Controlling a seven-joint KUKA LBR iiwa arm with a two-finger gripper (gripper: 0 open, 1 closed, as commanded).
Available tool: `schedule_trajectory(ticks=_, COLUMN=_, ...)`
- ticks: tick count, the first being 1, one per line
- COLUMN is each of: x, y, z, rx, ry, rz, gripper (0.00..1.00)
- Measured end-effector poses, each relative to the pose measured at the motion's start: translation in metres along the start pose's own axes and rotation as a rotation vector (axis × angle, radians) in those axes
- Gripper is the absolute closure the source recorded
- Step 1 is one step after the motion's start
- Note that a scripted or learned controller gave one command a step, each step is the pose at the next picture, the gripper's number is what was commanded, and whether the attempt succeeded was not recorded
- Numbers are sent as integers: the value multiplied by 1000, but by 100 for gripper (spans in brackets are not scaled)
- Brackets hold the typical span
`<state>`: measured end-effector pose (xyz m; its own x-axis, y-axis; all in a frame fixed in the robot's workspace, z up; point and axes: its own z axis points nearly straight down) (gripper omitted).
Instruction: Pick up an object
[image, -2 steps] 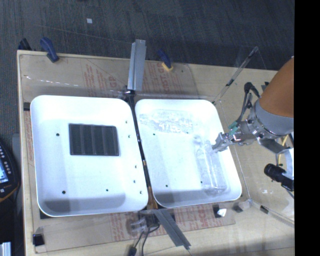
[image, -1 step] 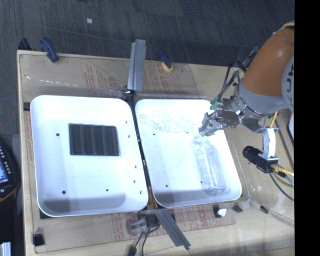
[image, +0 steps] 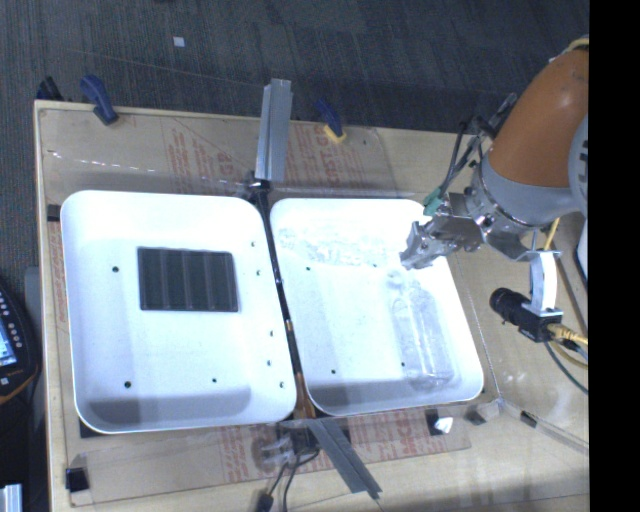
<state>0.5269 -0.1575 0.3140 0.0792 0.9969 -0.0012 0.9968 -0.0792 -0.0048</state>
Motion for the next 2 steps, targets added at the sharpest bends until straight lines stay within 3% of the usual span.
schedule_trajectory(ticks=1, x=-22, y=-4, z=-49, rx=-4, ry=1, rz=7, gripper=100)
schedule_trajectory(ticks=2, x=9, y=-44, z=33, rx=0, ry=2, rz=83, gripper=100)
